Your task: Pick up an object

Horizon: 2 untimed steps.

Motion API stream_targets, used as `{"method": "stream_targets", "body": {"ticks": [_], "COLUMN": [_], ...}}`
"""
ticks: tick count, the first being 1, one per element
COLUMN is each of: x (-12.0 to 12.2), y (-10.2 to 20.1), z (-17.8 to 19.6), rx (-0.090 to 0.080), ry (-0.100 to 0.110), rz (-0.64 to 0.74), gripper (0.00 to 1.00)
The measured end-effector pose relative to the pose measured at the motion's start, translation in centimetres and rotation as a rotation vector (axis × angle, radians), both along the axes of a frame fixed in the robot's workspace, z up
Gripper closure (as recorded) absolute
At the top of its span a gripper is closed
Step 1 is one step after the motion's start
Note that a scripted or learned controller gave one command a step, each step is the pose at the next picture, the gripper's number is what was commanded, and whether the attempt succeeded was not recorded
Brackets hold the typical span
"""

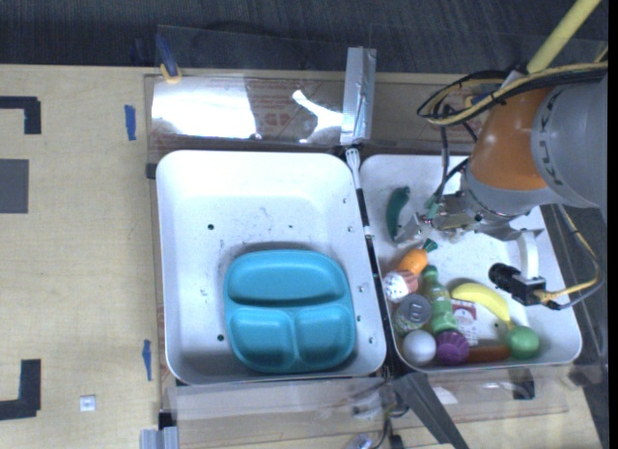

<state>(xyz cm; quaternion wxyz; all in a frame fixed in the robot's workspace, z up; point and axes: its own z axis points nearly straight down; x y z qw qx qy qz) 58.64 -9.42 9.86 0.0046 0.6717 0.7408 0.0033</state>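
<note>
The right bin (550, 249) holds a heap of small things along its near side: a yellow banana (480, 299), a green bottle (437, 300), an orange fruit (413, 262), a white ball (419, 345) and a purple piece (451, 347). A dark green curved piece (398, 208) lies apart near the bin's left wall. My gripper (431, 227) hangs over the bin's far left part, between the dark green piece and the orange fruit, just above the heap. Nothing shows between its tips.
The left bin (193, 196) holds a blue compartment tray (288, 308) at its near side. In the right bin's heap also lie a white die (394, 288), a metal can (413, 313), a red piece (489, 351) and a green ball (522, 341). Cables (463, 95) loop behind the wrist.
</note>
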Motion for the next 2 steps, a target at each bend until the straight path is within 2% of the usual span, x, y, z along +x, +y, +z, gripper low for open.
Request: {"method": "stream_targets", "body": {"ticks": [1, 2], "x": [-1.9, -1.7], "y": [0.0, 0.0], "z": [-1.1, 0.0], "rx": [0.0, -0.003], "ry": [0.005, -0.002], "rz": [0.186, 0.185], "gripper": [0.0, 1.0]}}
